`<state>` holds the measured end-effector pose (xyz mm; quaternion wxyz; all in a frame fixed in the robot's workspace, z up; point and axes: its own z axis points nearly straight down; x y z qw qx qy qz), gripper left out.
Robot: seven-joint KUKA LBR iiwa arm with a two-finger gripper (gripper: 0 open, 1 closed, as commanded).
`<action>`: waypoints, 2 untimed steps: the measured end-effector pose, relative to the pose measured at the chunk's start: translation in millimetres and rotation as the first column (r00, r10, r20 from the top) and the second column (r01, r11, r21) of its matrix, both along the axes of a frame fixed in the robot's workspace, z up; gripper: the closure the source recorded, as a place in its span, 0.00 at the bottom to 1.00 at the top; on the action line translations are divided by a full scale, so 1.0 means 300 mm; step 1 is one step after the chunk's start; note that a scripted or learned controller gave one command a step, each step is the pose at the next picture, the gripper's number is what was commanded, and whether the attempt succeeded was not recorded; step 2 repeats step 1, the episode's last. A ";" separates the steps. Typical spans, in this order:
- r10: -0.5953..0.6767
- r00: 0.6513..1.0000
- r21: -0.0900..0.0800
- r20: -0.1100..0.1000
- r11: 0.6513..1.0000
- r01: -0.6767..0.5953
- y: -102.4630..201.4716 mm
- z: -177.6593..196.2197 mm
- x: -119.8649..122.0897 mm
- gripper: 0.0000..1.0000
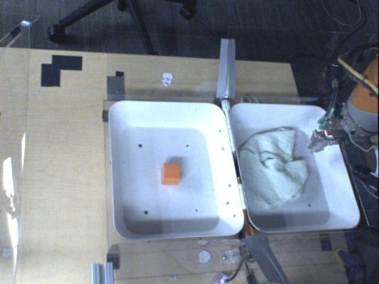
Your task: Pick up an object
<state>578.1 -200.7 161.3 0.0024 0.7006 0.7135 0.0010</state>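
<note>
Fingers [320,137] beside crumpled cloth [273,167], right bin [337,218]; orange block [171,174], left bin [127,218]

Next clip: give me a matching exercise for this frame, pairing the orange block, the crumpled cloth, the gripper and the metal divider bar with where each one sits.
Things:
1. orange block
2. crumpled cloth
3. gripper
4. metal divider bar

Places:
A. at the right bin's far right side, just beyond the cloth's edge
B. lying in the right bin
C. near the middle of the left bin's floor
D. standing between the two bins at their far edge

Pairs: 1-C, 2-B, 3-A, 4-D
</note>
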 end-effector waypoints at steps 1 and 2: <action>-0.108 0.994 0.002 0.000 0.994 0.108 0.203 0.222 0.001 1.00; -0.108 0.994 0.002 0.000 0.994 0.108 0.203 0.222 0.001 1.00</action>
